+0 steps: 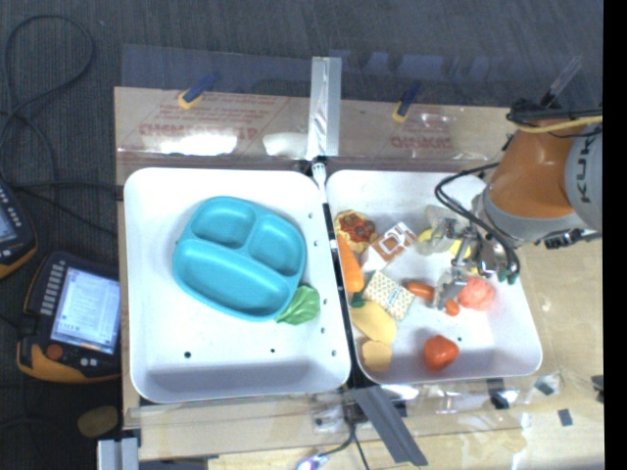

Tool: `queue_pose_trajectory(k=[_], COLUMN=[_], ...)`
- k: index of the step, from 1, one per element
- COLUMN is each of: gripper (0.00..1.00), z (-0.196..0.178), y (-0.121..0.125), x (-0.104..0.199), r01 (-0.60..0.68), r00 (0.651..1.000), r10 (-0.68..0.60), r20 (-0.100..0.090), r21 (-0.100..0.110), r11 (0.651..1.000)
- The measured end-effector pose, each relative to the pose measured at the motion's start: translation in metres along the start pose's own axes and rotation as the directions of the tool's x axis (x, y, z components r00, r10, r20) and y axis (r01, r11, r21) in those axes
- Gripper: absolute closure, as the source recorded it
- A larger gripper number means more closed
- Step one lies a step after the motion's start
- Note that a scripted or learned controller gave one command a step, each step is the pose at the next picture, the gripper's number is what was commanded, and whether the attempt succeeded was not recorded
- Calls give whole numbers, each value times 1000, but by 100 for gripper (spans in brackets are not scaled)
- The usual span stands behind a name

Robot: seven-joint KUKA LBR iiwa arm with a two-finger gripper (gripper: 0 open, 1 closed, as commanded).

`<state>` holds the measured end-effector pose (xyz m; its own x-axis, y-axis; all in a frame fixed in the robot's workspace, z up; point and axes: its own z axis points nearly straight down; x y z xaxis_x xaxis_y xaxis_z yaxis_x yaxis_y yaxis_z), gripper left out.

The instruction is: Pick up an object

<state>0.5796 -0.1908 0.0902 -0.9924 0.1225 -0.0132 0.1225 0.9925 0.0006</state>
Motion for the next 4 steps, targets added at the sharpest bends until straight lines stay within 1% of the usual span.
queue_pose_trajectory(k=[1, 2, 3, 4], gripper=[0, 0, 0, 100], z=[-97, -1, 0, -11], y=[-32, -11, -31, -32], x=[-6, 49, -2, -4], r01=[-86, -393, -517, -516], r00=[996, 920, 856, 857], r10=[86, 393, 517, 516], r20=[-9, -2, -1, 6], r21=[3, 4, 2, 5], r11=[996, 920, 856, 857])
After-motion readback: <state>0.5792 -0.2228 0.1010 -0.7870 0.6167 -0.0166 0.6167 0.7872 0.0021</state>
